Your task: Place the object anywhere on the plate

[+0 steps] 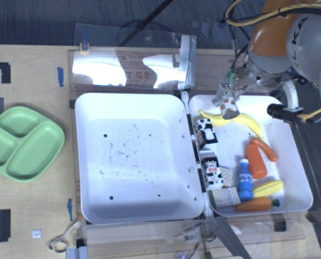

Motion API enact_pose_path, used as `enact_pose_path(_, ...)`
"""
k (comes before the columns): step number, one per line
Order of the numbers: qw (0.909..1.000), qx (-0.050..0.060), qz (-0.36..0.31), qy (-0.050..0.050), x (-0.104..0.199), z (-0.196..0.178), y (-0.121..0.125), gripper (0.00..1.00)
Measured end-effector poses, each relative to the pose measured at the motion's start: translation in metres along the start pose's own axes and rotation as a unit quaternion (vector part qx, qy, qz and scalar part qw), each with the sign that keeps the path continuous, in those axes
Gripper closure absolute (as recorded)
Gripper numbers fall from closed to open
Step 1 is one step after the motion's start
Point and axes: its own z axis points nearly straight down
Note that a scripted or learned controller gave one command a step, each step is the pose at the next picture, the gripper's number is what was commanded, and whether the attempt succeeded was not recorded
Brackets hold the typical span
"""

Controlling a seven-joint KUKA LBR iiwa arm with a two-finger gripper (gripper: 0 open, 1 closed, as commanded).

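The green divided plate (pixel 23 143) lies on the wooden bench at the far left, outside the bins. My gripper (pixel 228 100) hangs over the back left corner of the right bin (pixel 300 188), just above the near end of a yellow banana (pixel 245 123). A small grey and reddish shape sits right under the gripper, and I cannot tell whether it is held. The right bin also holds two orange pieces (pixel 259 156), a blue bottle (pixel 245 180), a yellow piece (pixel 268 188) and an orange carrot (pixel 254 204).
The left bin (pixel 133 144) lies between the gripper and the plate. Black-and-white patterned boxes (pixel 205 131) line the right bin's left wall. A clear upright panel (pixel 128 58) stands behind the left bin. Scissors (pixel 63 239) lie at the front left.
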Motion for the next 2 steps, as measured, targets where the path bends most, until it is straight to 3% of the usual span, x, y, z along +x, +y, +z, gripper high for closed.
enact_pose_path(1,0.9969,0.002,0.078,0.001,0.023,0.016,0.005,1.00)
enact_pose_path(2,0.9990,0.002,0.045,0.002,0.139,0.010,-0.020,1.00)
